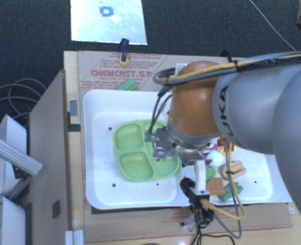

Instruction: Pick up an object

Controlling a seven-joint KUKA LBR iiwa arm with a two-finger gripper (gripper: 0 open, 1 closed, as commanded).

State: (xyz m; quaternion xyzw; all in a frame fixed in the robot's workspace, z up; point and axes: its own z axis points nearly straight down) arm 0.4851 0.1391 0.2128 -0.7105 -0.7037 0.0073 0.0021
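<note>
From the one camera above the bench (53, 137), we saw the grey arm with its orange band (193, 103) reaching in from the right and hanging over the seam between the two shallow white bins. Its wrist covered the jaws (165, 149) almost wholly; we could make out only dark metal parts at the right edge of the pale green plastic tray with three compartments (135, 152), so we could not tell whether the jaws were released or clenched, nor whether anything sat between them.

The green tray lay flat on the floor of the left white bin (96, 131), towards that bin's right side. Its left and lower compartments showed plainly, while its upper right part ran under the wrist and was hidden. The jaws appeared to be over or just beside that hidden right edge; we could not tell whether they touched it.

In the right white bin (262, 185) a small heap of toy-like pieces lay near the dividing wall: a tan block-shaped piece (235, 168), an orange waffle-patterned piece (216, 186) and a green leafy piece (231, 191), close together and partly cut off by the arm and its cables. What each one was stayed hard to make out. A white round piece (217, 158) showed just under the wrist.

A yellow cable (224, 213) and black wiring trailed down over the bins' near rim.
</note>
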